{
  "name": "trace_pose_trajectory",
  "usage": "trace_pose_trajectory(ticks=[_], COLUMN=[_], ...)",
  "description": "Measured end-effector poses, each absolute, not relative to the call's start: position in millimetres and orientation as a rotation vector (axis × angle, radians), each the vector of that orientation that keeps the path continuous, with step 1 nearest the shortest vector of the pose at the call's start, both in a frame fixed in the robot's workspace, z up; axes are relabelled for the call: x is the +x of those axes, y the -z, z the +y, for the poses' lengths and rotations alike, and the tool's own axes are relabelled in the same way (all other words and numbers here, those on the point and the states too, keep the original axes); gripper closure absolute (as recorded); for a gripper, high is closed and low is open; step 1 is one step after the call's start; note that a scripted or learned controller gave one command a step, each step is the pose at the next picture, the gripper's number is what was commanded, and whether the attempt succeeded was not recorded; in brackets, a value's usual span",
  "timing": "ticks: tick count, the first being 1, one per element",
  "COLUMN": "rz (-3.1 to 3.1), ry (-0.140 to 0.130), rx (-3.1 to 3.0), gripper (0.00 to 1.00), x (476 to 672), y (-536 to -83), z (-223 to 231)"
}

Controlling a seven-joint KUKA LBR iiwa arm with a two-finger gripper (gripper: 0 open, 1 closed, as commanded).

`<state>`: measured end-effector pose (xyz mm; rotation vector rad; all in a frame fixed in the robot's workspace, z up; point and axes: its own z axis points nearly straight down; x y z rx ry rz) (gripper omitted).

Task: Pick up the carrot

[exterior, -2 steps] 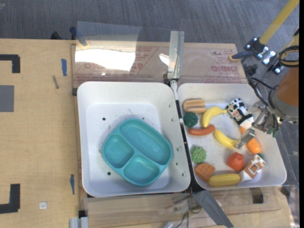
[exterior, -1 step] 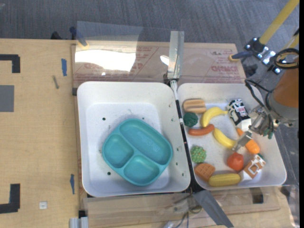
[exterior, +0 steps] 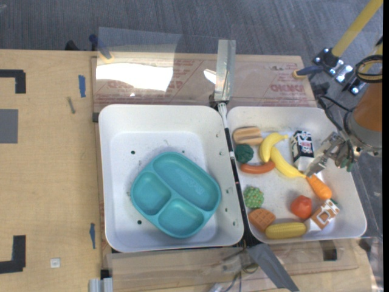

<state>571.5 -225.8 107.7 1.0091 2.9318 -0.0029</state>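
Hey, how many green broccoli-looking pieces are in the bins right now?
2, both in the right bin: one dark broccoli piece below the hot dog, one lighter piece above the waffle.

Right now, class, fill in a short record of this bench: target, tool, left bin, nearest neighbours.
target: carrot, lying in the right bin near its right wall
tool: tool above the carrot's upper end
left bin: left bin holds a teal divided plate
nearest neighbours: banana, tomato
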Motion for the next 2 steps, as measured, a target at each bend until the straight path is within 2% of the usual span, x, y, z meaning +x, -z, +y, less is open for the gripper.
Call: trace_pose_trajectory(ticks=[1, 2], rz=[2.934, 2.942], ry=[0.003, 0.001], rx=[1.01, 1.063], gripper=[0.0, 0.0], x=[570.9, 557.1], y=[-106, -89], z=[-225, -195])
